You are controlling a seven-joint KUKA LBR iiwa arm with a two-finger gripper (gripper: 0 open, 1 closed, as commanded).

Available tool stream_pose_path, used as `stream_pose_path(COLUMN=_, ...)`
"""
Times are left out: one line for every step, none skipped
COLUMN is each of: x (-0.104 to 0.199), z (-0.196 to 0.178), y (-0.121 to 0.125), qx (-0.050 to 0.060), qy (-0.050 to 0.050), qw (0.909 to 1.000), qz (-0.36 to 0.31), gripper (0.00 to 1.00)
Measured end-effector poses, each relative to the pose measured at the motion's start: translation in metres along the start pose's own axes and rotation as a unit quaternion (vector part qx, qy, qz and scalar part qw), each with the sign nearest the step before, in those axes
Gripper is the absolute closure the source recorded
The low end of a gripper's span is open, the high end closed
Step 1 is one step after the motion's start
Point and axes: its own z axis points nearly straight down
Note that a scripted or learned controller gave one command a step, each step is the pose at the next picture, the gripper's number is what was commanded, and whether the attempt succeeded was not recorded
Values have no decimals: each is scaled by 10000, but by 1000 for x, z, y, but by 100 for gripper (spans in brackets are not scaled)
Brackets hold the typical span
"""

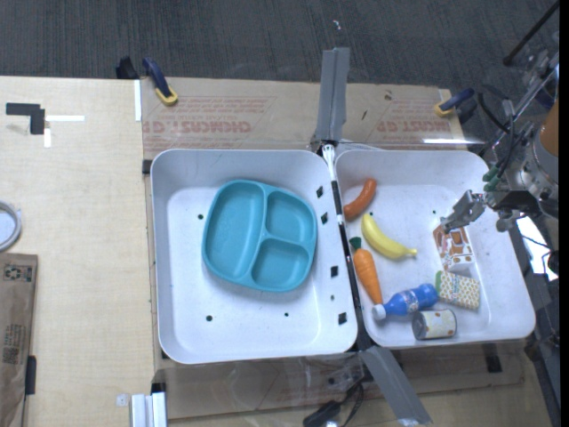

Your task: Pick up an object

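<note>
The right bin (418, 178) holds several toy items. An orange sausage (360, 199) lies at its back left, with a yellow banana (388, 240) beside it and a carrot (367, 275) along the left wall. A blue bottle (409, 300) and a small can (434, 324) lie near the front. A white and orange carton (454, 249) and a patterned packet (459, 289) lie on the right side. My gripper (462, 213) hangs over the right side of this bin, just above the carton's far end. Nothing shows in its grasp.
The left bin (178, 327) carries a blue divided plate (260, 235). A grey divider post (333, 92) rises between the bins at the back. Clamps (160, 83) sit on the board behind. A tape roll (5, 227) lies at the far left.
</note>
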Motion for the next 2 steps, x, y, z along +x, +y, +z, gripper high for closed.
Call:
stream_pose_path(x=20, z=177, y=-26, qx=-23, qy=3, qw=9999, qz=128, gripper=0)
stream_pose_path(x=18, z=177, y=-26, qx=-21, qy=-2, qw=9990, qz=-445, gripper=0)
